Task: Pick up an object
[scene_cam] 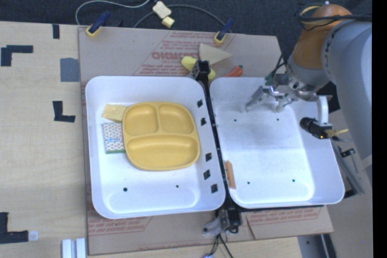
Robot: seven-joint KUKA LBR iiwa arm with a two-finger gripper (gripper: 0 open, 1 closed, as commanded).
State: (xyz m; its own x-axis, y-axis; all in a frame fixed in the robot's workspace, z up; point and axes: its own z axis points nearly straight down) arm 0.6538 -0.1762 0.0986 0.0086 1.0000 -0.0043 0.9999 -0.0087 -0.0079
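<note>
While the tool point(270, 99) hangs spread and empty over the right bin point(314, 190), pickup isn't done: yellow tray point(162, 135) etc. sit untouched in left bin point(97, 190).

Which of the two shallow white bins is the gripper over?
The right white bin: the grey arm's gripper hangs over its far end. The left white bin holds a yellow divided plastic plate.

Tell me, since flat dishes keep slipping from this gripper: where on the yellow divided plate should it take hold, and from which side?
Probably the yellow divided plate's raised outer rim, from above, one finger inside and one outside. It lies flat in the left bin, so only the rim stands proud. Its right edge faces the gripper, away from the small packets at its left.
</note>
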